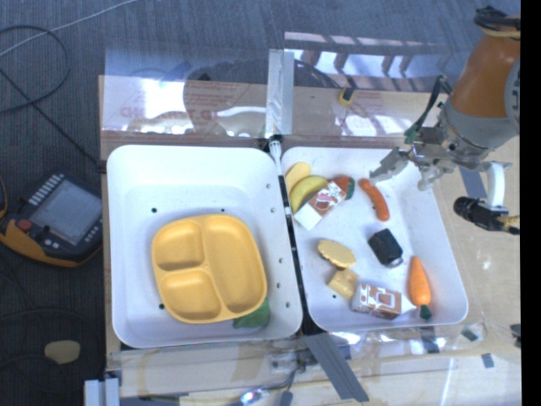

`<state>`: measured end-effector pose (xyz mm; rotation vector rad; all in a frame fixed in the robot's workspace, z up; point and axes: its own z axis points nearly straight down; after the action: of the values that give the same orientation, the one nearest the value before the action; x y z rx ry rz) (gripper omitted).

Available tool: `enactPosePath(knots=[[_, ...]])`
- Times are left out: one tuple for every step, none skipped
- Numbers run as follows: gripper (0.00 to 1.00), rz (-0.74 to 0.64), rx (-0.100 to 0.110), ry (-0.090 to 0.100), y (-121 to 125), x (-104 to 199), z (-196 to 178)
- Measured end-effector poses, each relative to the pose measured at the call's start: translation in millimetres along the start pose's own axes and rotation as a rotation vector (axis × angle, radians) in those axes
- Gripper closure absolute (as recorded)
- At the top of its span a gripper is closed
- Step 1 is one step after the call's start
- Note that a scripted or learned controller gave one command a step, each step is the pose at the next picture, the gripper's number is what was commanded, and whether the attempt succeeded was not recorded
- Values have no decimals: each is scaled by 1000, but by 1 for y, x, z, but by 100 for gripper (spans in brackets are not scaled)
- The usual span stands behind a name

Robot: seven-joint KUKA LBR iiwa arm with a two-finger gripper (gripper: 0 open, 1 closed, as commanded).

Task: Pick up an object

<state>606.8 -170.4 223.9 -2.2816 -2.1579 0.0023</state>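
my claw (412,166) hangs open and empty over the right bin's (448,252) upper right corner. the nearest thing, the red sausage (374,200), lies just down-left of it, long axis running upper-left to lower-right.

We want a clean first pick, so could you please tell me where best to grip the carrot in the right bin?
Grip the carrot across its thick orange middle, coming straight down. It lies flat near the bin's right wall, so close across its width.
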Motion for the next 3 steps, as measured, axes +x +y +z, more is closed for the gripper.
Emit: enactPosePath(knots=[[0,-44,1,-3,30,-11,111],[0,-38,-9,-1,25,-29,135],[0,-25,-1,0,36,30,94]])
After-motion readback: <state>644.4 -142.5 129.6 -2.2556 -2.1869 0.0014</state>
